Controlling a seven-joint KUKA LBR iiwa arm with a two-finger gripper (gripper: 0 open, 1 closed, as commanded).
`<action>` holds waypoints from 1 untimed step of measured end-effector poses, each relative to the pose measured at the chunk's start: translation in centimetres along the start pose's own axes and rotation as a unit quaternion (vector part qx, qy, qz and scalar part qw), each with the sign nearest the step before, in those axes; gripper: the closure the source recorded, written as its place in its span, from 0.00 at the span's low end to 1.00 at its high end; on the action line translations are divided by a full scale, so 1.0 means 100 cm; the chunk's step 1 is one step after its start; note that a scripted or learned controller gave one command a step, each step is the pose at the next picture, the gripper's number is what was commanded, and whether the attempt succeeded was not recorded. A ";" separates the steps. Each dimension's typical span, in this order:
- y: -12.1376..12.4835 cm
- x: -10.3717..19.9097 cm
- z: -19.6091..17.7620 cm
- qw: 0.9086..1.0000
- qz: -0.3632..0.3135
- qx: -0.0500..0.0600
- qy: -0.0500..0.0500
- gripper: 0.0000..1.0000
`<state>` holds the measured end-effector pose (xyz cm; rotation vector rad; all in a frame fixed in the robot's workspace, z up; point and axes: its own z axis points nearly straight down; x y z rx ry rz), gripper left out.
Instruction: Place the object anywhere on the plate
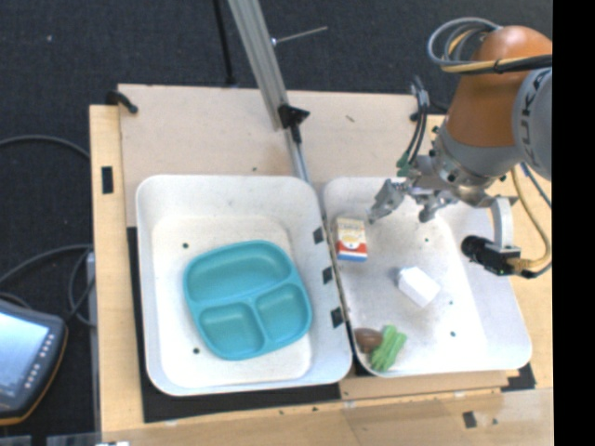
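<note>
- The hand (405, 203) hangs over the right bin (483, 333), fingers spread, holding nothing.
- A small carton (350, 240) stands by that bin's left wall.
- The blue plate (246, 298) lies in the left bin (167, 212).

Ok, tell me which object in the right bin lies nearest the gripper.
The small carton with the red and blue print, by the bin's left wall, just below-left of the gripper. The white block and green item lie farther off.
</note>
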<state>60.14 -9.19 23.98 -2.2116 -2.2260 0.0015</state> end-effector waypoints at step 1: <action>-0.051 0.072 0.027 1.000 0.000 0.000 0.000 0.00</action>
